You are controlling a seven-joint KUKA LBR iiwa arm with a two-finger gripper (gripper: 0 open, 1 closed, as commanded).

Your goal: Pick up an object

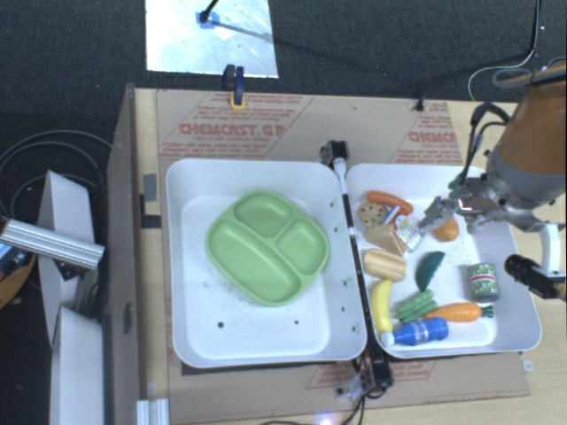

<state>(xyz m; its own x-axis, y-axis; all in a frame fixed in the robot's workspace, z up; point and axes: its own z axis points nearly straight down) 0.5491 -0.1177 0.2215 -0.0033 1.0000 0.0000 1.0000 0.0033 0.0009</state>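
The left bin [190, 237] holds a green divided plate [267, 247], lying flat near its middle. The right bin [523, 326] holds the pickable things in a loose cluster: a hot dog [387, 200] at the top, a bread piece [383, 237] and a roll [384, 264] under it, a banana [381, 304], a blue bottle [418, 332] at the bottom edge, green beans [415, 305], a dark leaf [429, 268], a carrot [458, 312], an orange [446, 230] and a small can [483, 279].

The tool [436, 212] hangs low over the top of this cluster, just beside the orange, above a small clear item I cannot identify. Whether it is spread or pressed together I cannot tell, and nothing shows between its tips.

I judge this as the approach, before any grasp. Next it should settle on one target, probably the orange, centre over it and descend without nudging its neighbours.
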